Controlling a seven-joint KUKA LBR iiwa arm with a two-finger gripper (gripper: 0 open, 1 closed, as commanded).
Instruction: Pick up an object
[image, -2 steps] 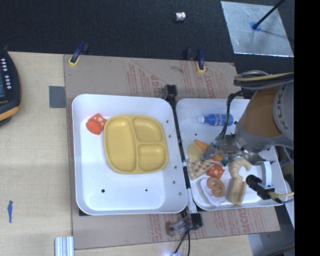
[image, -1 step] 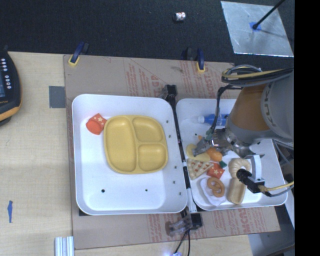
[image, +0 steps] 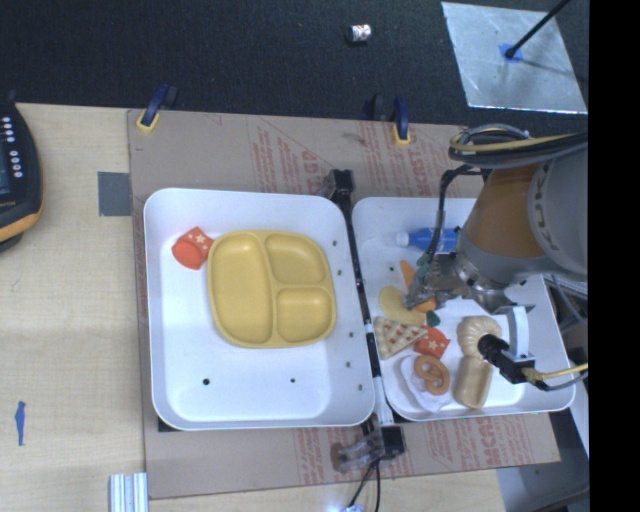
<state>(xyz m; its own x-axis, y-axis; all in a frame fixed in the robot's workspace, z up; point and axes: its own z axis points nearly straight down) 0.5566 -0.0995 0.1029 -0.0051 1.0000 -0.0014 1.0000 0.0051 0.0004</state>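
**Arm low over right bin, gripper among the food items**

Two white bins side by side on a cardboard sheet; left bin (image: 170, 390) holds a yellow divided plate (image: 272, 287) near its middle, three compartments, lying flat; a small red-orange piece (image: 191, 248) sits just beside the plate's upper left corner, touching or almost touching it.

Right bin (image: 385, 215) has the clutter; the grey arm with orange band (image: 505, 215) reaches in from the right and covers much of the bin's upper right; gripper (image: 425, 290) is down at the pile, tip pointing left toward an orange carrot-like stick (image: 405, 270) and a yellowish piece (image: 395, 300); cannot tell how the gripper is set or whether it has hold of anything, too dark and crowded there.

Below the gripper: a pizza-slice toy (image: 397, 337) by the bin's left wall; a small red piece (image: 432, 343) just right of it; a pretzel (image: 432, 374) on a white patch near the front; a tan bread-like roll (image: 473, 378) upright-ish beside the pretzel; a croissant shape (image: 478, 328) above it; a blue-and-white item (image: 418, 238) near the back, partly hidden by the arm.

A black-and-orange pendant (image: 15, 170) lies at the bench's far left edge.
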